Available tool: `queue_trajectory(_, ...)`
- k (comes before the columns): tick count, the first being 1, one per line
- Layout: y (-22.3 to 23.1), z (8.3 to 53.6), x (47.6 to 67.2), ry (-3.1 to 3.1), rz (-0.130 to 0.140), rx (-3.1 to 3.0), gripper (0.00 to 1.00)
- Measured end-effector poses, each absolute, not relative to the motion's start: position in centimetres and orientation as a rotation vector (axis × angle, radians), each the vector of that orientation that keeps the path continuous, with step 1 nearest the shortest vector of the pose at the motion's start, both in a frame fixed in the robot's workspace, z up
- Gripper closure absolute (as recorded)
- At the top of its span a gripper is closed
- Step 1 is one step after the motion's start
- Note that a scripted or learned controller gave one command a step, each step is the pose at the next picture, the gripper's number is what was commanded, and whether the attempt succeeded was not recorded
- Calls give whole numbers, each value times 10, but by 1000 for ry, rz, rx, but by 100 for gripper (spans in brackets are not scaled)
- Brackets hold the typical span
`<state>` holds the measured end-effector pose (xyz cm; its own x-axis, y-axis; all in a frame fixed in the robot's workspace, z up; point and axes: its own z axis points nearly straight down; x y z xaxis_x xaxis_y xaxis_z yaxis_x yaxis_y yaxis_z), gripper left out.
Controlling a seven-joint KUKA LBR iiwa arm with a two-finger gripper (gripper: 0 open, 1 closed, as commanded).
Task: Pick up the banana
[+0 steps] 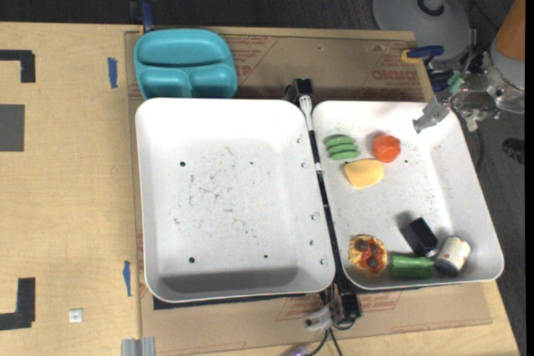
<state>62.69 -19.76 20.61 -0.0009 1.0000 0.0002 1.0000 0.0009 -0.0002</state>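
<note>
- Gripper [427, 119]: seen at upper right, above right bin [467, 179] rim; finger state can't be told.
- Banana [365, 173]: lying upper-centre in right bin, ungrasped.

We see a teal tray [184, 62] behind the left bin [158, 179] — and in the right bin [476, 204], a tomato [386, 147], green pods [340, 147] and a pizza slice [368, 253].

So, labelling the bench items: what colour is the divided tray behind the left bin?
Teal, plain with no pattern; the tray shows in the camera view.
</note>
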Motion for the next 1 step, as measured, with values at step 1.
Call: queue_trajectory(1, -130, 113, 612, -2377, 0, -2051, 0)
